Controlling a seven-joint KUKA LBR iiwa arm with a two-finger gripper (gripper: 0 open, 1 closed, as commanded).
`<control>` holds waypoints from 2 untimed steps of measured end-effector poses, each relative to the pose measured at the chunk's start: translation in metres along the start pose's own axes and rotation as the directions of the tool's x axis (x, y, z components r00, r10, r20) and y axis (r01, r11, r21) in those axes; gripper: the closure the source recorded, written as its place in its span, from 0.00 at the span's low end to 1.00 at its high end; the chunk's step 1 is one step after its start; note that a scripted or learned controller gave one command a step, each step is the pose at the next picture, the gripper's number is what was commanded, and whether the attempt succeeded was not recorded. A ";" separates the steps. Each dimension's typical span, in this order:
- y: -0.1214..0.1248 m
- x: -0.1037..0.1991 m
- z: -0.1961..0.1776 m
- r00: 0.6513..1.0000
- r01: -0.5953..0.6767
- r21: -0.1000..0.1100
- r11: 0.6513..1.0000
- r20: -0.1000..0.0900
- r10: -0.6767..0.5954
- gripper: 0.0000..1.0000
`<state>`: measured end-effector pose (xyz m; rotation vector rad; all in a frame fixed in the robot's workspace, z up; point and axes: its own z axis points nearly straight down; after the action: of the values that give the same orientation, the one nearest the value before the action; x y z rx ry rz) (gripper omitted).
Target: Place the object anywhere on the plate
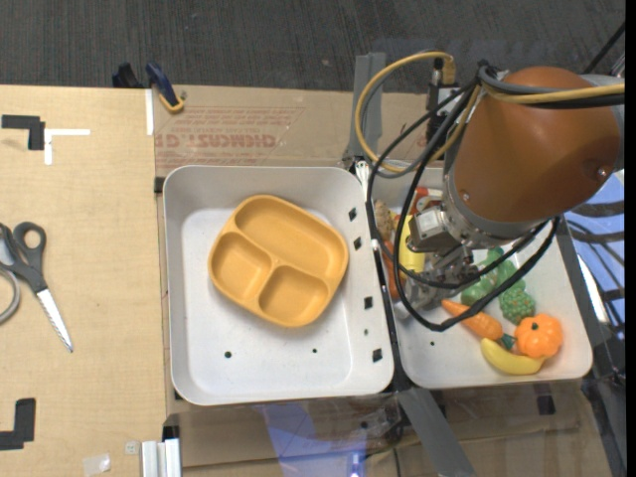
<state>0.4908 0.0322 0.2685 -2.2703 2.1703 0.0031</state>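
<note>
My gripper (444, 266) down in the right bin (574, 296), among the toy food.

Whether it is wide, narrow or holding anything, I cannot tell. The yellow divided plate (278, 259) lies in the left bin (189, 356), well apart from my gripper. Just beside my gripper lie a carrot (473, 319), green broccoli (517, 301), an orange pumpkin (538, 336) and a banana (509, 360). Scissors (35, 276) rest on the surface beyond the plate's bin.
</note>
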 end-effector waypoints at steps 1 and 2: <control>0.012 -0.024 0.078 0.960 0.279 -0.001 0.960 0.001 -0.279 1.00; 0.010 -0.055 0.014 0.834 0.552 0.001 0.834 0.002 -0.552 1.00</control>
<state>0.4781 0.0866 0.2551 -2.7977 1.4219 0.0053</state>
